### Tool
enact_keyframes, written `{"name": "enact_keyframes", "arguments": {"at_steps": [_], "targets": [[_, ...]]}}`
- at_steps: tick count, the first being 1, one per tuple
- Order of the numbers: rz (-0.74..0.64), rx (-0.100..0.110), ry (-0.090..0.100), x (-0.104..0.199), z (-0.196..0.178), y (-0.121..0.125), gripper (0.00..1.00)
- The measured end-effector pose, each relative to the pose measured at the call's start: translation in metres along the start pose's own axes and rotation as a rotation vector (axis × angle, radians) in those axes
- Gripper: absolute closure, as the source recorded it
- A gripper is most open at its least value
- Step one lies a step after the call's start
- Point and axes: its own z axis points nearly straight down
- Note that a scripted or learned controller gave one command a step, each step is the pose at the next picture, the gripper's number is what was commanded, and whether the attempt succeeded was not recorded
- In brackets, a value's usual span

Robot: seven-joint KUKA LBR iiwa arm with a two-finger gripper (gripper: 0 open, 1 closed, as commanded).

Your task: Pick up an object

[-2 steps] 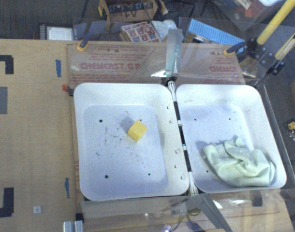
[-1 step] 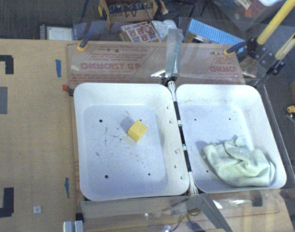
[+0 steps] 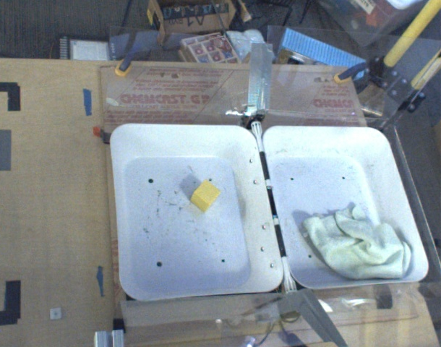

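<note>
Bins of shallow white plastic sit side by side on the counter: the left bin point(image 3: 134, 266) holds a small yellow foam cube point(image 3: 204, 195) near its middle, the right bin point(image 3: 394, 165) a crumpled pale-green cloth point(image 3: 358, 243) at its near right corner.

Tan board bench point(image 3: 47, 215) with black tape marks point(image 3: 5, 96); clear plastic sheet point(image 3: 228, 96) behind; dark carpet floor point(image 3: 54, 9); cluttered boxes point(image 3: 188, 9).
</note>
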Motion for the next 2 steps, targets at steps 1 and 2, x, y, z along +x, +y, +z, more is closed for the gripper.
{"name": "enact_keyframes", "arguments": {"at_steps": [1, 2], "targets": [[-0.046, -0.001, 0.0, 0.018, -0.031, 0.005, 1.0], [0.0, 0.002, -0.002, -0.001, 0.012, 0.001, 1.0]]}}
